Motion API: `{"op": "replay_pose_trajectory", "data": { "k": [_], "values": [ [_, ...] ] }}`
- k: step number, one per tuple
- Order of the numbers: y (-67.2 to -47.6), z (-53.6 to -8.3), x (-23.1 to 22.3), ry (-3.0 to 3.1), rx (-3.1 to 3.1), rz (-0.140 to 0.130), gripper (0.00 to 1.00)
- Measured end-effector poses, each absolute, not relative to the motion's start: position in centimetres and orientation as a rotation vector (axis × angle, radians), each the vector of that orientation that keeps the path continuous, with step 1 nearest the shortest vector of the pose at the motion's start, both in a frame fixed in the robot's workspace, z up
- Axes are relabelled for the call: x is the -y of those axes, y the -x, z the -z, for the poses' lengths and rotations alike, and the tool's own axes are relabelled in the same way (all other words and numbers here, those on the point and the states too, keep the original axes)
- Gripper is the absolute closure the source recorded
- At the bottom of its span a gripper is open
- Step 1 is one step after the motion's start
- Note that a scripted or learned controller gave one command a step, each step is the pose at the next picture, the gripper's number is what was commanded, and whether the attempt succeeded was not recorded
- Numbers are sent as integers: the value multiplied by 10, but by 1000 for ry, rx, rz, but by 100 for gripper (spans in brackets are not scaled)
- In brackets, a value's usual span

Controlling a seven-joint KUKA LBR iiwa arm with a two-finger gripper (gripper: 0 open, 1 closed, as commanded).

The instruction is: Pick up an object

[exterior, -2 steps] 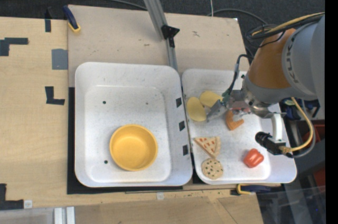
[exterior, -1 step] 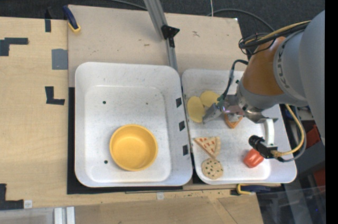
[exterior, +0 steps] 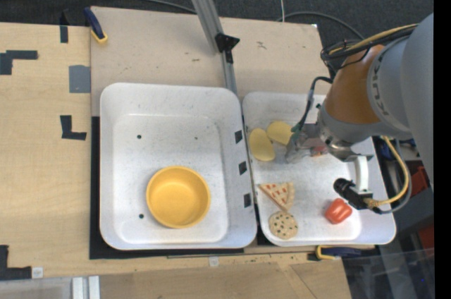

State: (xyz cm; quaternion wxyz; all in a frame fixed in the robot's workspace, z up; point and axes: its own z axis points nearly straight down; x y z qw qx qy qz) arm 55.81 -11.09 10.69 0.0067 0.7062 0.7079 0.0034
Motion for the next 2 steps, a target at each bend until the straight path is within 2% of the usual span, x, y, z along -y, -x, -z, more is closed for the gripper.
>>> {"op": "replay_pose_trajectory", "data": {
  "k": [2],
  "values": [
    [-560,-222,115,-2217,-2220,-4,100]
  ]
}}
